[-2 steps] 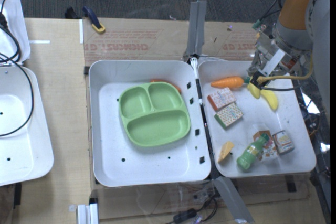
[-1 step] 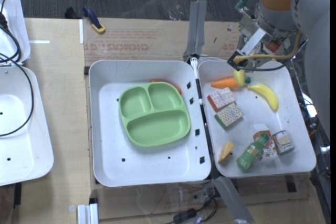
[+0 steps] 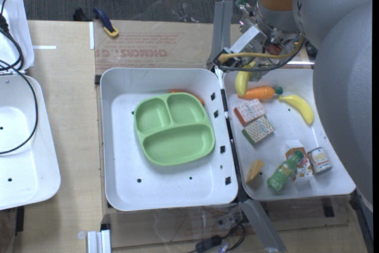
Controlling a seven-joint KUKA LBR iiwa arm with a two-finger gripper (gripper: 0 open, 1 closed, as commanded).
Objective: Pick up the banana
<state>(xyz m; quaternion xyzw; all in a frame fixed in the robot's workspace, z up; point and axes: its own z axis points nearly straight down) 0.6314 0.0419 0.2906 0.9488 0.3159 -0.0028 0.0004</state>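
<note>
Near the right bin's (image 3: 349, 189) back edge, the hand (image 3: 251, 62) grips unclear; banana (image 3: 298, 107) lies apart.

The banana (image 3: 298, 107) has bare bin floor at its six and nine o'clock. A carrot (image 3: 260, 92) crowds its ten o'clock; the arm (image 3: 343, 62) looms at three o'clock.

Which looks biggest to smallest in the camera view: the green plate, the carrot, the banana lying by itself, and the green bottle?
1. Green plate, by far the largest.
2. Banana.
3. Green bottle and carrot: they look about alike in size, so I will not rank one above the other.
</note>
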